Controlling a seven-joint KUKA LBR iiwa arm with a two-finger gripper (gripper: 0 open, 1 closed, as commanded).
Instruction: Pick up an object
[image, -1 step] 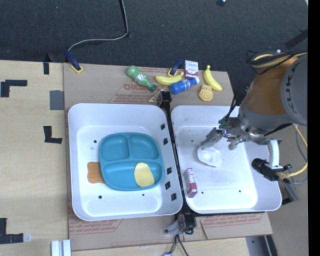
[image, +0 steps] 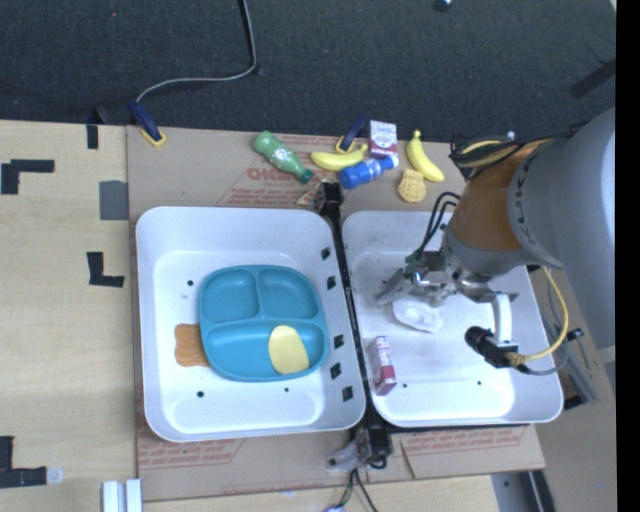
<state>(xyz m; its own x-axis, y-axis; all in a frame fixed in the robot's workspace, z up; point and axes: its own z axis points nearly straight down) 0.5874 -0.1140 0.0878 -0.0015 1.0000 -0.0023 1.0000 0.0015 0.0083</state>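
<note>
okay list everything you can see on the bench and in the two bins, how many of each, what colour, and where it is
bins: 2, white, side by side on the bench
divided plate: 1, blue, left bin
yellow piece: 1, on the plate's near right section
flat orange piece: 1, left bin, partly under the plate's left edge
small packet: 1, pink-red, right bin, near left
white object: 1, right bin, just under the gripper
bottle: 1, green, behind the bins
bananas: 2, yellow, behind the bins
blue item: 1, behind the bins
small carton: 1, white and red, behind the bins
arm: 1, grey with orange band, from right
gripper: 1, over right bin
</note>
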